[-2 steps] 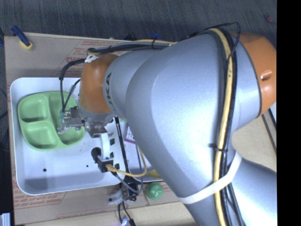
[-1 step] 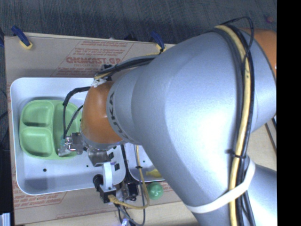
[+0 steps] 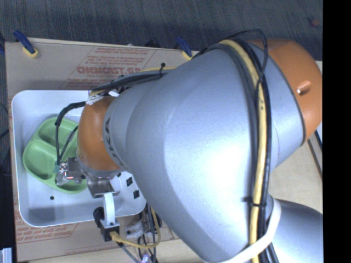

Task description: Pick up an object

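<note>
Green dish point(image 3: 41, 147) lies in the left part of the white bin point(image 3: 33, 212). The arm point(image 3: 208, 147) covers most of the bin; its wrist sits over the dish's right edge. Gripper state: cannot tell. Cardboard point(image 3: 109, 59) under bin.

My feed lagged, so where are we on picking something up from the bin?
Done: the arm has reached over the left bin, its wrist above the green sectioned dish. In hand: nothing is visibly lifted; the dish lies on the bin floor. Left: gripping and raising an object.
</note>
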Robot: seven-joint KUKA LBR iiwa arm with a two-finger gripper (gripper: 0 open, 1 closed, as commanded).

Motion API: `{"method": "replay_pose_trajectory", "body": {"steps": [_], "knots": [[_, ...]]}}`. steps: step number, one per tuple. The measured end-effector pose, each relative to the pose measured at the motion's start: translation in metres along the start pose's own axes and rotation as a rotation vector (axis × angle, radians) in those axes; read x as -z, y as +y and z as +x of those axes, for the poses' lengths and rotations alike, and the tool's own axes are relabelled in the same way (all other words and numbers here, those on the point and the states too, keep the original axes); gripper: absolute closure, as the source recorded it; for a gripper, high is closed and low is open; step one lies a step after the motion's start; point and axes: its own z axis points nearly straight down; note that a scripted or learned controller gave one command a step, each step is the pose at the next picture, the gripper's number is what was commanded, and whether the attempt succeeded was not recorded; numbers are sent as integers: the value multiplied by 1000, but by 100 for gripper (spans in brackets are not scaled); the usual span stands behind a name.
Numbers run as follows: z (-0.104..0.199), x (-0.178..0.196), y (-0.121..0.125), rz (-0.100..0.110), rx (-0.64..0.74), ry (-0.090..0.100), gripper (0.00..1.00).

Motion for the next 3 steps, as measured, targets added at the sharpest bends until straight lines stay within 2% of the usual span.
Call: {"method": "replay_pose_trajectory", "body": {"steps": [1, 2, 3], "knots": [[6, -1, 2, 0, -15, -9, 0], [3, 6, 1, 8, -12, -16, 100], [-46, -2, 4, -15, 8, 12, 100]]}}
